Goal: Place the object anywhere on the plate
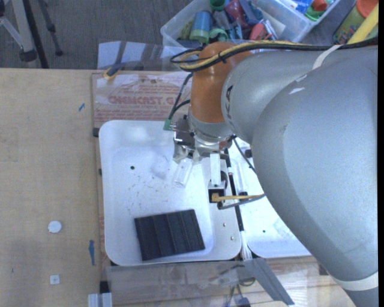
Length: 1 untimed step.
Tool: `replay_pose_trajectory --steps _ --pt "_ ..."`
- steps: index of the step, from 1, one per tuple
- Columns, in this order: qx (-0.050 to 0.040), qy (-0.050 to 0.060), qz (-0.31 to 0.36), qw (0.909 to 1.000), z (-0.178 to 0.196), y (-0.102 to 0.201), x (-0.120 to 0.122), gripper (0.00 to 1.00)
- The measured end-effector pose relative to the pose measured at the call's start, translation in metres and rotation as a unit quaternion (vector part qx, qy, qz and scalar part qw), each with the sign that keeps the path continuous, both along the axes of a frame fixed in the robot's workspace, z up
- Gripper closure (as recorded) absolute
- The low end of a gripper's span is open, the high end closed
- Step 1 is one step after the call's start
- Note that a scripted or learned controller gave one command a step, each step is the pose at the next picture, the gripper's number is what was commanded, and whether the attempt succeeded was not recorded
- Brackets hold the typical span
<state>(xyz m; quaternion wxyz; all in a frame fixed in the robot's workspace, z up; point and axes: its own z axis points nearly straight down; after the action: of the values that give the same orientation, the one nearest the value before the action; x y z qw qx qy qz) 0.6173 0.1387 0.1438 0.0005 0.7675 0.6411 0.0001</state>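
You would have seen the claw (186, 163) hanging over the upper middle of the left bin (117, 180), just under the orange band (210, 84) of the arm (312, 150). From this slanted view you could not tell how far it was open: its pale tip parts overlapped one another and blended into the white floor of the bin. What you could tell was that it had hold of nothing dark. The dark ribbed slab (170, 234) lay flat on the bin floor near the lower edge, well apart from the claw and touched by nothing. Its long side ran roughly along the bin's near wall, slightly tilted, and its ridges ran across its short side.

Much was hidden from you. The grey bulk of the arm covered most of the right bin (270, 240), leaving you a curved corner of white floor at the lower left of it. The strip between the two bins was partly masked by the wrist. Faint dark specks (144, 186) dotted the left bin's floor, too small to name. Behind the bins, a printed cardboard sheet (138, 99) was cut off by the arm, its red lettering only partly readable, and a clear tub (240, 18) of coloured items ran off the top edge.
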Motion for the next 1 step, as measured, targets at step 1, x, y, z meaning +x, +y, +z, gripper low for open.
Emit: replay_pose_trajectory --steps 1 --pt "0.0005 0.0 -0.012 0.9999 -0.0093 0.0845 -0.0083 1.0"
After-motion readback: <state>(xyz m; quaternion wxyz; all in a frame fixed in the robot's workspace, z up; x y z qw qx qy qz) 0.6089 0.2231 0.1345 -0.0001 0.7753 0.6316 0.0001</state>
